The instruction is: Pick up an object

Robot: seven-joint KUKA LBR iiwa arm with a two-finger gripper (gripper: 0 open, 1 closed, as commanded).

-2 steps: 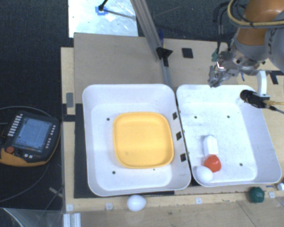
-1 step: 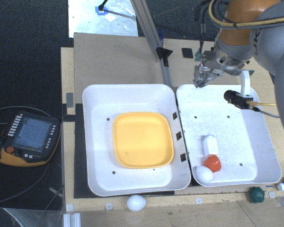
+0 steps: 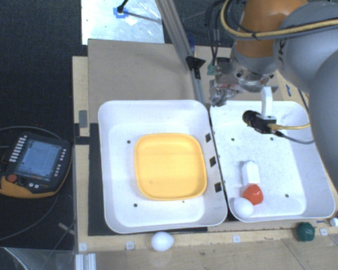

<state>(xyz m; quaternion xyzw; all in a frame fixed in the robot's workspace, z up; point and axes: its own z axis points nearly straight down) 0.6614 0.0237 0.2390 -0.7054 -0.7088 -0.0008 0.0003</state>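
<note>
Your arm reaches over the right bin's far edge, gripper low; finger state unclear. That bin holds a white block, orange ball and white ball; the left bin a yellow plate.

Dark carpeted floor around a tan bench, bright patch behind.
</note>
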